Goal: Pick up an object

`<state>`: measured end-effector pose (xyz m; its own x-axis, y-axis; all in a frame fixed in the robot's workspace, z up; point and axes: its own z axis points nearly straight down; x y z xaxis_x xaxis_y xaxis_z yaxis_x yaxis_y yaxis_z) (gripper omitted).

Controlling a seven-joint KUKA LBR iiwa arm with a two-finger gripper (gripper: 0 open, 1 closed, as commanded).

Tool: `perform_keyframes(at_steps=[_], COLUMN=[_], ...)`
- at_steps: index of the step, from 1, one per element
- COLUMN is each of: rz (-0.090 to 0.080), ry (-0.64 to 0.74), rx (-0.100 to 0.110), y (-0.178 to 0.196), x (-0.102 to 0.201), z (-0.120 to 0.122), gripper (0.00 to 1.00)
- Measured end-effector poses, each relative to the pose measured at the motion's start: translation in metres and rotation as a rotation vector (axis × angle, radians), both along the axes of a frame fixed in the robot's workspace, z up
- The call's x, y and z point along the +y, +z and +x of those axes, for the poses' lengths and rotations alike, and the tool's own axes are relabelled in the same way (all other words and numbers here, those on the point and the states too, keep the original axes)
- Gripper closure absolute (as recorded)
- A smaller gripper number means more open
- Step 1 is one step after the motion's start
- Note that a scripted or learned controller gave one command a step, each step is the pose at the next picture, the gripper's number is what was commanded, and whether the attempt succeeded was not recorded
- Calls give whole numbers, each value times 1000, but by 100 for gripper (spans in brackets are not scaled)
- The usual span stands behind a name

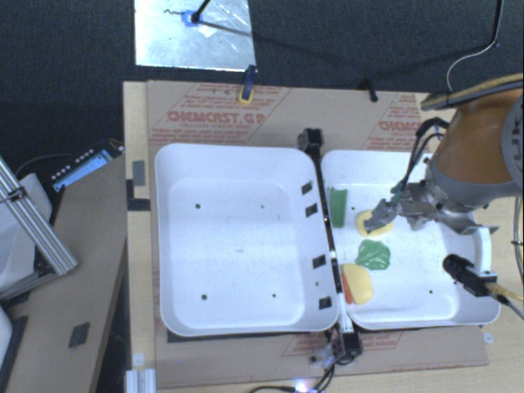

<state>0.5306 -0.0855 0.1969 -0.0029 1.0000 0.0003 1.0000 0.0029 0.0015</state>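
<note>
Camera view: your hand (380,217) hovers over yellow piece (374,223) in right bin (426,305); finger state unclear. Piece looks light, smooth, small; grip across its narrow width.

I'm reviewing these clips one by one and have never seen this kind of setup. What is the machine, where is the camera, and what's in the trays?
One fixed camera looks down at a slant on a bench with two white bins. The grey and orange arm reaches in from the right; its end effector sits low over the right bin, above a yellow piece. Also there: a green block, a green leafy piece, and a yellow-orange piece. Whether anything is gripped is unclear. The left bin lies beside it.
</note>
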Motion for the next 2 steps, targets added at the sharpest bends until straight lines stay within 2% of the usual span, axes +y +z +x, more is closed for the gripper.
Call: perform_keyframes(at_steps=[1, 2], rz=[-1, 1], ry=[-9, 10], rx=[8, -8], y=[-75, -30], x=[-61, 7], z=[-47, 27], gripper=[0, 0])
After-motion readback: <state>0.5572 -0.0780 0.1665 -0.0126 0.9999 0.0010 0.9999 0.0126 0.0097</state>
